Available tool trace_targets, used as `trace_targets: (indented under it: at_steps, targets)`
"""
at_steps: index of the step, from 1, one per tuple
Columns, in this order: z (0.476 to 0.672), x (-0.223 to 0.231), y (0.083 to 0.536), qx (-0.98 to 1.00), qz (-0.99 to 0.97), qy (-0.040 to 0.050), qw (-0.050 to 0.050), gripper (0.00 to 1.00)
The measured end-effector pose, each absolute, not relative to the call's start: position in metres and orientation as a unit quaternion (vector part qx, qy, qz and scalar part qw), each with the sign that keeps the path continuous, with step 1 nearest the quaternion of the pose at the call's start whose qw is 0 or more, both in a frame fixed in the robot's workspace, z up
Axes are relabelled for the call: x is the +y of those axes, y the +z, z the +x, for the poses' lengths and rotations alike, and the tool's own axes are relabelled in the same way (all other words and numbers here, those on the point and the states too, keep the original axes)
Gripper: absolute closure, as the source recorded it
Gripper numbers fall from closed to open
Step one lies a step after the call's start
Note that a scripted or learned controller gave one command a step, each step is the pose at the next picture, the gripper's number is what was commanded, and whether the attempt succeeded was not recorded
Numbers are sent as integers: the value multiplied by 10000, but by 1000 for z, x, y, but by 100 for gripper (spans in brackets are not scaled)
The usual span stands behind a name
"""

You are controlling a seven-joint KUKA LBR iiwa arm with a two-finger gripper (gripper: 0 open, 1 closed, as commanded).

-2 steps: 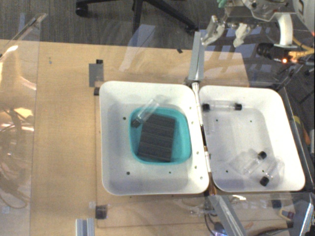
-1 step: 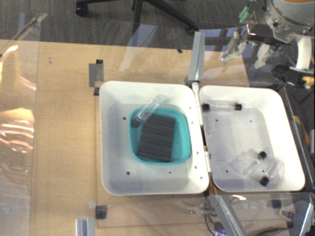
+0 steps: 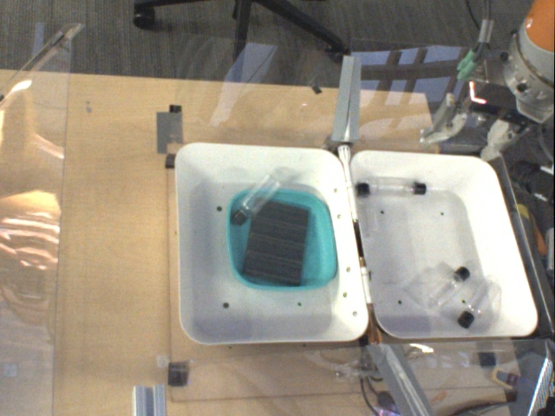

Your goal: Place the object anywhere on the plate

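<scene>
Worktop (image 3: 104, 258) of pale, matt wood grain is seen carrying two shallow white bins set side by side, both with rounded corners and smooth, glossy walls. In the left bin (image 3: 199, 310) a teal plate (image 3: 325, 250) of squarish outline with softened corners is laid flat. On it a dark grey ribbed block (image 3: 277, 243), rectangular and grooved across its face, is placed at a slight slant, covering most of the plate's middle. A clear plastic tube (image 3: 263, 192) with a dark cap is rested against the plate's upper left edge, its capped end on the teal surface just beside the block and its open end tilted toward the bin wall.

In the right bin (image 3: 512, 258) a second clear tube (image 3: 390, 187), capped dark at both ends, is laid near the far wall. Two more transparent, dark-capped tubes (image 3: 451, 289) are heaped together near the lower right corner.

The grey arm with its orange band (image 3: 538, 16) is held above the far right corner, outside the bins. The pincer (image 3: 473, 120) is seen only indistinctly among cables and brackets; how wide it stands cannot be told, and nothing is visibly gripped.
</scene>
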State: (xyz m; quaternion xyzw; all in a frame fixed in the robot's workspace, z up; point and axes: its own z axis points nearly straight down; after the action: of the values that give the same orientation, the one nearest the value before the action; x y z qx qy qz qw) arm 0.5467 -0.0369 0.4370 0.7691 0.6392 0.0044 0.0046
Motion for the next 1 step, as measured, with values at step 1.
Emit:
trace_targets:
  at_steps: [1]
  targets:
    - [553,-108,435,5641,8257,37,46,0]
